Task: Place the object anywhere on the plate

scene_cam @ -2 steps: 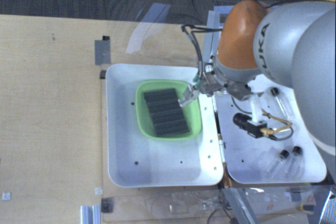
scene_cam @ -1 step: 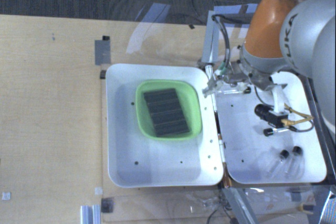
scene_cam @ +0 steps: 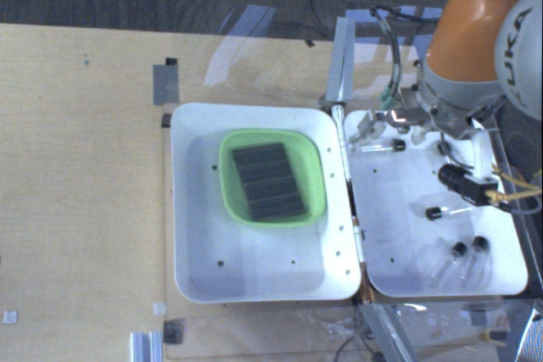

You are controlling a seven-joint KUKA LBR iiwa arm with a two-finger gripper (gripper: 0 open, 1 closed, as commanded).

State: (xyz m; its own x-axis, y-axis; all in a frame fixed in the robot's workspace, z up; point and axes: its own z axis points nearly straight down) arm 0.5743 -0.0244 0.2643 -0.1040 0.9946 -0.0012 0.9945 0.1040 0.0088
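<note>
A square green plate point(scene_cam: 316, 181) with a raised rim sits in the left white bin point(scene_cam: 254, 275), toward its back. On the plate lies a dark grey ridged rectangular block point(scene_cam: 268, 181), flat and slightly turned. My gripper point(scene_cam: 366, 130) hangs over the back left corner of the right bin point(scene_cam: 399, 267), just right of the wall between the bins, well apart from the plate and block. A small clear vial with a black cap point(scene_cam: 387, 147) lies right beside the gripper's tip.
Several more small clear vials with black caps lie in the right bin, one at mid right point(scene_cam: 443, 212) and two near the front right point(scene_cam: 468, 254). The arm's grey and orange body point(scene_cam: 479, 21) looms over the right bin's back.
</note>
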